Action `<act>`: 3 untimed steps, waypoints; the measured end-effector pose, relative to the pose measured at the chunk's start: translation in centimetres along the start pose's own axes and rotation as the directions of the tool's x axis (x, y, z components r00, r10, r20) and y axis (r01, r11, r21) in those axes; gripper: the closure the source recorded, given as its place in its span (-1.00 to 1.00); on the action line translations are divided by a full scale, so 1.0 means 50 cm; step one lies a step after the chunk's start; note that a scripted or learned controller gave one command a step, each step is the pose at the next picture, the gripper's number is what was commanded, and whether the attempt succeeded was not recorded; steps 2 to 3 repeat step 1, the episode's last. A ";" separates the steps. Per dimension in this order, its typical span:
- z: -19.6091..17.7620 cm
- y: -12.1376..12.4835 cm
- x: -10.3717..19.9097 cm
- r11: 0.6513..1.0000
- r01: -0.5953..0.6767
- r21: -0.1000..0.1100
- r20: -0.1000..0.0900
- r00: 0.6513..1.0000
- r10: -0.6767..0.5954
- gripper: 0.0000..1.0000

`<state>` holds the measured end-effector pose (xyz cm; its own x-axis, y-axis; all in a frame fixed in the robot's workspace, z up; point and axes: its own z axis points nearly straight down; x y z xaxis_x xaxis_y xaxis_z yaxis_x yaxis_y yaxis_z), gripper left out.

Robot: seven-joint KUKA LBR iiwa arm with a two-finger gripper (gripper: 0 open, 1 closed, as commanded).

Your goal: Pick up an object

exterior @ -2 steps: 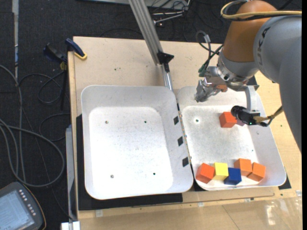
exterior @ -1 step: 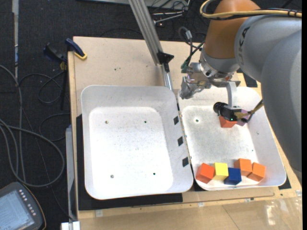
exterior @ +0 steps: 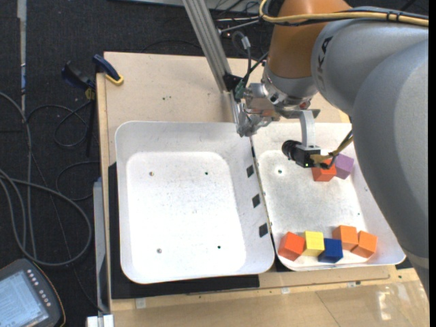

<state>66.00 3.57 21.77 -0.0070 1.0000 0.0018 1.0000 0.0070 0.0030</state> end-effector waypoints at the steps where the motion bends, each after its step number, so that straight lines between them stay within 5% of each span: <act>1: 0.008 0.014 0.100 1.000 0.001 0.001 0.001 1.000 -0.001 1.00; 3: 0.008 0.014 0.100 1.000 0.001 0.001 0.001 1.000 -0.001 1.00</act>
